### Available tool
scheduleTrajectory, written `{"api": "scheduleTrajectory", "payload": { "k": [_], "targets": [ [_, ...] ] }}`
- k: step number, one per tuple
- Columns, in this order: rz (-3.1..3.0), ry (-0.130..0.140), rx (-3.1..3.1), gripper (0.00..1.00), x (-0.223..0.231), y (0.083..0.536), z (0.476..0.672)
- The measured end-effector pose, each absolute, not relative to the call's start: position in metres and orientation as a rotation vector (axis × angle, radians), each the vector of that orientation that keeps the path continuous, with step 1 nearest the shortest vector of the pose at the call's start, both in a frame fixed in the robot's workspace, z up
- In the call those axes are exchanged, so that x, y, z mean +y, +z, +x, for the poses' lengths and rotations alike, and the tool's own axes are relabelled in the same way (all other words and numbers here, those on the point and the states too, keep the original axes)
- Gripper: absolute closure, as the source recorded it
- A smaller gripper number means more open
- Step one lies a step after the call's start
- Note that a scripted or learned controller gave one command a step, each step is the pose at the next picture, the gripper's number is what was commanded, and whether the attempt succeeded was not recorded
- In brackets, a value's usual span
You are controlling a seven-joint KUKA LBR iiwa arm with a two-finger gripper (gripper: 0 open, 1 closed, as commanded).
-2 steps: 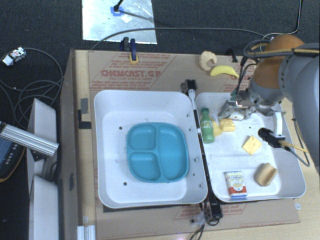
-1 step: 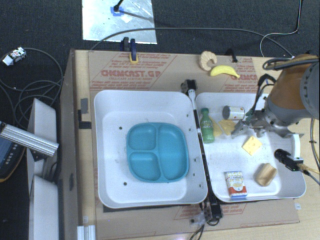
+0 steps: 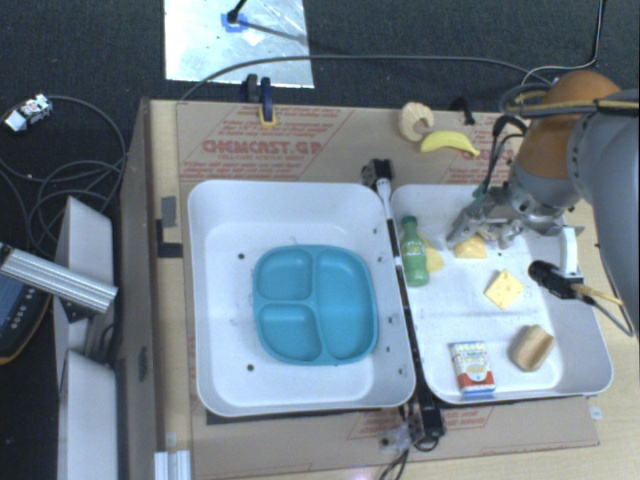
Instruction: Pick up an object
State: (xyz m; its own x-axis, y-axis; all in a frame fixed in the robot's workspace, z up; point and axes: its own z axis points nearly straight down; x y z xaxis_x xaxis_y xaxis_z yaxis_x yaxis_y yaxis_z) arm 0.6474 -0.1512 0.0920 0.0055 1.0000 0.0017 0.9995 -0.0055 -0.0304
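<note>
Over the far part of the right bin (image 3: 592, 366), the gripper (image 3: 478, 230) is hanging low at the end of the grey arm, which is reaching in from the right. Whether it is open or closed cannot be told from this slant, and nothing is showing as held. A yellow chunk (image 3: 470, 251) is lying on the bin floor just on the near side of the gripper, close enough that contact cannot be ruled in or out. To the left, a green bottle (image 3: 413, 253) is lying against the bin's left wall, with a smaller yellow piece (image 3: 433, 261) touching its right side. A yellow wedge (image 3: 504, 289) is sitting nearer, right of centre, and a brown bread roll (image 3: 531, 347) and a small carton (image 3: 472, 367) are resting close to the near wall. Bare white floor is lying open between the bottle and the wedge. The left bin (image 3: 215, 268) is holding a blue divided plate (image 3: 315, 303), with open room all around it. Beyond the bins, a banana (image 3: 448, 143) and a pale round object (image 3: 416, 120) are lying on the surface (image 3: 300, 148).
</note>
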Motion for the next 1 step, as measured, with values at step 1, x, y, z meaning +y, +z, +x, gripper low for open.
{"api": "scheduleTrajectory", "payload": {
  "k": [1],
  "targets": [
    [-2.208, 0.03, -2.206, 1.0, -0.1513, 0.103, 0.6481]
  ]
}}
